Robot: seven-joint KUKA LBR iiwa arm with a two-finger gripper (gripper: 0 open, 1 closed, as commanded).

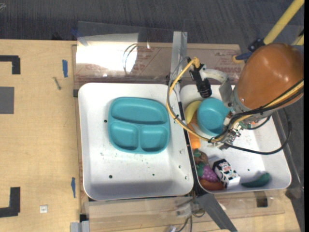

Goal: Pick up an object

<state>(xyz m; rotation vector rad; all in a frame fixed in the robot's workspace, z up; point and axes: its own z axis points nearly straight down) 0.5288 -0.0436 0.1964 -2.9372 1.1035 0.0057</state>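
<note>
The right bin (pixel 270 158) holds a pile of small objects along its left side. A teal bowl (pixel 211 115) sits near the top, with a yellow banana (pixel 192 111) just left of it and an orange piece (pixel 194 141) below. Lower down lie purple grapes (pixel 208 173), a black-and-white cow-patterned box (pixel 226 172) and a dark green vegetable (pixel 257 180). My arm's orange band (pixel 268 76) hangs over the bin's upper right. The gripper (pixel 227 135) reaches down beside the bowl's lower right edge, tangled in cables.
The left bin (pixel 96 168) carries a teal divided plate (pixel 139 124). A yellow and black cable loop (pixel 176 88) arcs over the wall between the bins. Wooden bench lies to the left.
</note>
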